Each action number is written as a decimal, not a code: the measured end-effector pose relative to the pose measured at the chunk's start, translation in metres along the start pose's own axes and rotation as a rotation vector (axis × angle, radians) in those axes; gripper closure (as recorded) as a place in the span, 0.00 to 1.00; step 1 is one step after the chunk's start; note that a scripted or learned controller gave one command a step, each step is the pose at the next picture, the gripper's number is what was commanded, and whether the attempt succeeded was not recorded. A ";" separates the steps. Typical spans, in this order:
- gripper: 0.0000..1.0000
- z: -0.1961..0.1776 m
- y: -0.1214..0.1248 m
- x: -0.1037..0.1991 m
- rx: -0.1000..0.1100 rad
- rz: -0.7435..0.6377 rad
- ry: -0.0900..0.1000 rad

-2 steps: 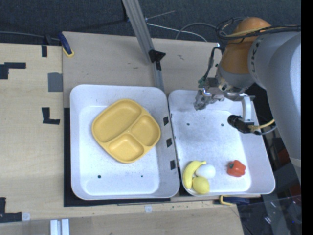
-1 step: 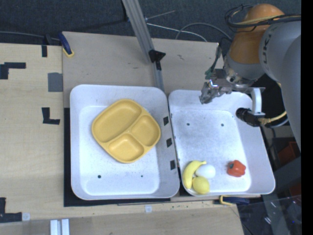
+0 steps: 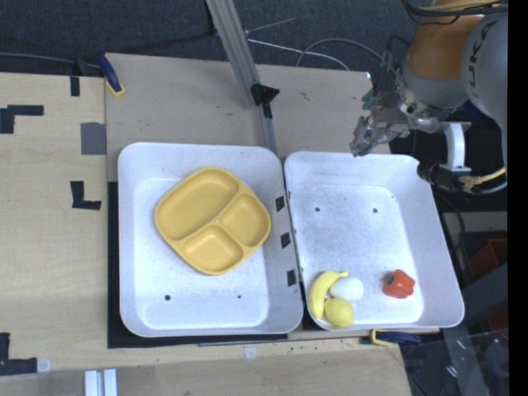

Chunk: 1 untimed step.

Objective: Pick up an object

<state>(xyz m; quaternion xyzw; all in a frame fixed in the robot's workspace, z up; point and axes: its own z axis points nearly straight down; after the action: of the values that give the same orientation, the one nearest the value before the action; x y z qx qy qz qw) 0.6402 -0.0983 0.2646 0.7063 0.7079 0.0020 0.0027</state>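
Observation:
Near the front of the right bin (image 3: 412,188) lie a yellow banana (image 3: 322,288), a white egg-shaped object (image 3: 348,289), a yellow lemon (image 3: 338,311) and a small red pepper (image 3: 398,284). A yellow divided plate (image 3: 213,219) rests in the left bin (image 3: 140,221). My gripper (image 3: 361,143) hangs over the far rim of the right bin, well away from the objects, with nothing seen in it.
A grey metal pole (image 3: 239,52) slants down to the junction between the two bins. Cables (image 3: 330,52) run across the bench behind the right bin. The wooden bench top (image 3: 49,221) extends to the left.

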 end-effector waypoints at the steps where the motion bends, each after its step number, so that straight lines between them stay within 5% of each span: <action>1: 1.00 -0.003 -0.006 0.054 0.007 -0.004 0.003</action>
<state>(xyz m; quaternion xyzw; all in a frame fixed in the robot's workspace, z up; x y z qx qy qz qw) 0.6340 -0.0440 0.2672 0.7048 0.7094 0.0004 -0.0008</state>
